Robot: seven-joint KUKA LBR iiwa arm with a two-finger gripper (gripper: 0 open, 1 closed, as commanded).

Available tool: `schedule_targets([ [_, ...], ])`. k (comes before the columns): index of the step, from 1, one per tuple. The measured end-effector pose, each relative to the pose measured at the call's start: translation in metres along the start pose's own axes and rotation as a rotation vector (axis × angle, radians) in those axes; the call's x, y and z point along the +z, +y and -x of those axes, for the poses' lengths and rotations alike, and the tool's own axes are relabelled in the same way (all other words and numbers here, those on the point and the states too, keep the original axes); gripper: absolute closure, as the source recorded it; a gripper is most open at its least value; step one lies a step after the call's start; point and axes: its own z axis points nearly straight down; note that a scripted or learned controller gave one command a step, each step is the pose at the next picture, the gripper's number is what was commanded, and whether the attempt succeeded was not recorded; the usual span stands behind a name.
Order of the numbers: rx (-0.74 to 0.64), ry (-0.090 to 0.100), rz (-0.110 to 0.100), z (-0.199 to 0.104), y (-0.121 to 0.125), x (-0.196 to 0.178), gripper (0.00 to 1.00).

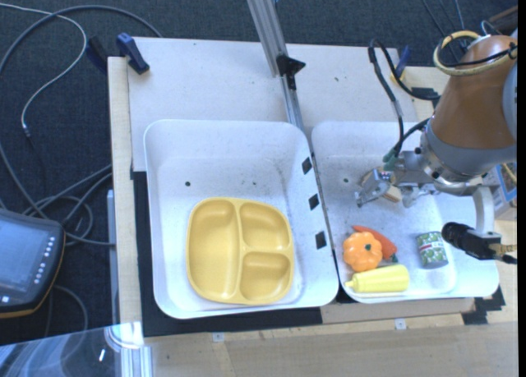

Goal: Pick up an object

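My gripper (371, 189) hangs over the middle of the right bin (345, 144), with its metal fingers pointing left and nothing between them. Below it, near the bin's front edge, sit an orange pumpkin-like toy (362, 250), a small red-orange piece (383, 240) beside it, a yellow corn-like block (380, 279) and a small green-and-white can (431, 250). The gripper is well apart from all of them.
The left bin (164, 154) holds a yellow sectioned plate (241, 249). A metal pole (265, 14) slants down between the bins. Cables run over the dark floor at left, and a blue clamp (131, 51) sits at the bench's back left corner.
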Motion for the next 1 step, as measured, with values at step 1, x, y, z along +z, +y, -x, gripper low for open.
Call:
schedule_targets([
  [1, 0.0, 0.0, -0.001, 0.0028, 0.0008, 0.063, 0.0],
])
